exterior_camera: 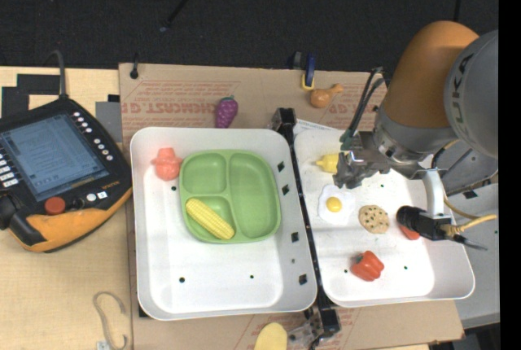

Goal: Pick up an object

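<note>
My gripper (352,174) hangs low over the back left part of the right bin (423,279). A small yellow piece (327,164) lies just to its left, close against it. Right below the gripper is a toy fried egg (332,205), and a cookie (374,218) lies to the egg's right. A red pepper (367,265) sits nearer the bin's front. Nothing shows between the gripper's tips.
The left bin (220,279) bears a green divided plate (244,185) with a corn cob (210,218), and a pink toy (166,164) beside it. A purple toy (226,111) and an orange-brown one (324,95) lie behind the bins. A teach pendant (57,169) rests far left.
</note>
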